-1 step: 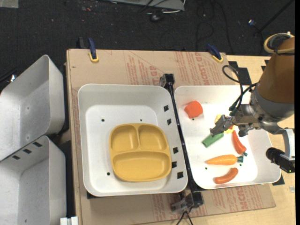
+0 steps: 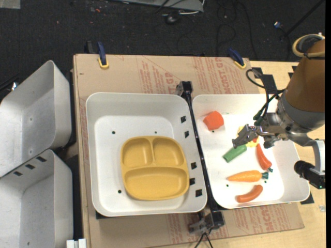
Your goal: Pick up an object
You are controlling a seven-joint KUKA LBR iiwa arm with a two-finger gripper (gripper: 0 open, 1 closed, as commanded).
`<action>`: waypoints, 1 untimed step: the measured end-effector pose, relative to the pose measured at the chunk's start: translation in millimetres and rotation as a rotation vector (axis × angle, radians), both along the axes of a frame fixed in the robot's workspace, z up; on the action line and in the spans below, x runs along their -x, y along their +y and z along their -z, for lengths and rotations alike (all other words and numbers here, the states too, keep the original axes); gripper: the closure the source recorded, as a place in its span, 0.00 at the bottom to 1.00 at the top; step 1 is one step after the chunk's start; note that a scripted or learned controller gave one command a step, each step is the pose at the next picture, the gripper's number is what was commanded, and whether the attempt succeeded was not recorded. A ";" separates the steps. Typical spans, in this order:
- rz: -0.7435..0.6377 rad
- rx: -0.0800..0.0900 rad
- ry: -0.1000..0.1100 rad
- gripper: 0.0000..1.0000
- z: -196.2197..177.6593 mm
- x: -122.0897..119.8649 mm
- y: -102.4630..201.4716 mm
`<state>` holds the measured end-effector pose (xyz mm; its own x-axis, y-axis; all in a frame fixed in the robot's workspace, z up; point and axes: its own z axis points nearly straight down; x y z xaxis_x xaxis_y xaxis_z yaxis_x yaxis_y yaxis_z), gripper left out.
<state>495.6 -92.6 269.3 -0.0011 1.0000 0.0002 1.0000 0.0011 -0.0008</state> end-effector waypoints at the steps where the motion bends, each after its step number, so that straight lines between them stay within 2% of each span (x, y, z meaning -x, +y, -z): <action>1: 0.002 -0.001 0.004 0.00 43.5 1.2 3.4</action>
<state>494.4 -89.2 225.7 0.0013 1.0000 0.0007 1.0000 -0.0013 -0.0049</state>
